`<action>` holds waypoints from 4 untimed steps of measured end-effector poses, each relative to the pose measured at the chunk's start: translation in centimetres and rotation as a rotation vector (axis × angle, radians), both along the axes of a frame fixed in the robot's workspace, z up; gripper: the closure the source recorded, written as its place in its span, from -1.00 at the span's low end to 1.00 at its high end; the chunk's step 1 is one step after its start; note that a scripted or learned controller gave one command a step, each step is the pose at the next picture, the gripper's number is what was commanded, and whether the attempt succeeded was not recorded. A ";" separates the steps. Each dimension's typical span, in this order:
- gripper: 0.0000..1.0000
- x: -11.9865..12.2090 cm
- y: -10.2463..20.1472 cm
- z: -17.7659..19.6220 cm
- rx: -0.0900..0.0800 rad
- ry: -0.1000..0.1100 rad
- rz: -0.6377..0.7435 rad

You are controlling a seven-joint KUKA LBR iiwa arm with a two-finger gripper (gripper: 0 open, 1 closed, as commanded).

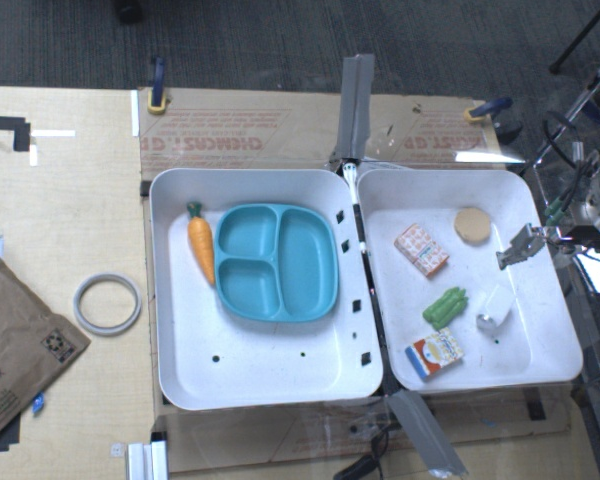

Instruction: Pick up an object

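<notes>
Camera view, right bin (540, 368): four loose items lie on its floor — a patterned red-and-white box (421, 249), a round tan biscuit-like disc (472, 225), a green leafy toy vegetable (445, 306) and a small carton (435, 354). At that bin's right edge hangs the gripper (521, 246); whether its fingers are apart or together cannot be told. Left bin (170, 298) holds a blue divided plate (279, 262) with a toy carrot (200, 243) just beside it. On the bench lies a tape ring (107, 303).
</notes>
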State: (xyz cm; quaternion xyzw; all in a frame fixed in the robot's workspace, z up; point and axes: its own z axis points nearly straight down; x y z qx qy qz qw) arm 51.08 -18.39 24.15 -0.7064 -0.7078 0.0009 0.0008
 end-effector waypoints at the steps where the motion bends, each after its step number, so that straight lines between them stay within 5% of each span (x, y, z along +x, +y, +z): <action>1: -1.00 1.0 5.5 -14.4 0.001 -0.001 0.422; 2: 1.00 1.2 5.4 -13.4 -0.001 -0.006 0.418; 3: 1.00 5.2 0.8 -15.0 -0.001 -0.002 0.258; 4: 1.00 5.3 0.8 -14.1 -0.002 -0.004 0.258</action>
